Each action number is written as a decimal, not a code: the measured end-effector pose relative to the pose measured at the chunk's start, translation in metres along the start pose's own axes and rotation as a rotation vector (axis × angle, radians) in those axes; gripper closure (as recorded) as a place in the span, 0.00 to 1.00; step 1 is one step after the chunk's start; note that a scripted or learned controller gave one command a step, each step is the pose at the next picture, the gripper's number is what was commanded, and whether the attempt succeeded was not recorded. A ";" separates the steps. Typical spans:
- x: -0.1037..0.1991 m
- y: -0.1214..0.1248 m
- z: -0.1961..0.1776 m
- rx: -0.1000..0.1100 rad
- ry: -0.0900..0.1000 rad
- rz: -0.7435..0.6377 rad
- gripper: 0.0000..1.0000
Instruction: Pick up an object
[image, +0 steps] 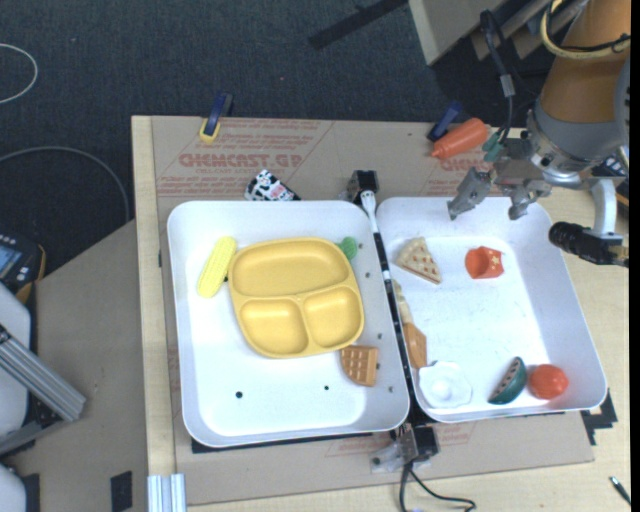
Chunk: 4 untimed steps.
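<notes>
The gripper (492, 198) hangs over the far edge of the right bin (575, 300), at about one o'clock from the middle of the bench. Its two grey fingers (466, 196) are spread apart with bare white bin floor showing between them, so the jaws stand open and grip nothing.

Nearest the jaws is a small red piece (485, 262), lying on the bin floor at six o'clock from the gripper, apart from both fingertips. A waffle wedge (420, 261) lies at about eight o'clock from the gripper, a little farther off, near the bin's left wall. An orange carrot toy (460, 138) rests outside the bin on the board at eleven o'clock from the gripper.

At the near end of the right bin, well apart from the jaws, sit a white egg-like piece (443, 384), a watermelon slice (507, 381) and a red tomato (547, 381) just beside it. A brown strip (413, 342) lies along the bin's left wall.

The left bin (190, 300) holds a yellow divided plate (295, 296), a yellow corn cob (215, 266) at its nine o'clock side, a green piece (347, 246) at its upper right corner, and a square waffle (360, 365) at five o'clock from the plate.
</notes>
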<state>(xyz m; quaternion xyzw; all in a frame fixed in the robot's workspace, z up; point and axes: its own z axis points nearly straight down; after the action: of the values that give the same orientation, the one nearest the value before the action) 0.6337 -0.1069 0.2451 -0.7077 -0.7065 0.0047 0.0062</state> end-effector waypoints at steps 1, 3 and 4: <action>0.000 0.002 -0.008 -0.014 -0.002 -0.002 0.00; 0.000 0.004 0.114 -0.009 -0.001 -0.002 0.00; 0.000 0.007 0.158 -0.019 -0.001 0.000 0.00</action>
<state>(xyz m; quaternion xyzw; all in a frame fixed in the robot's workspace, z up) 0.6380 -0.1070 0.0874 -0.7075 -0.7067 -0.0017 -0.0009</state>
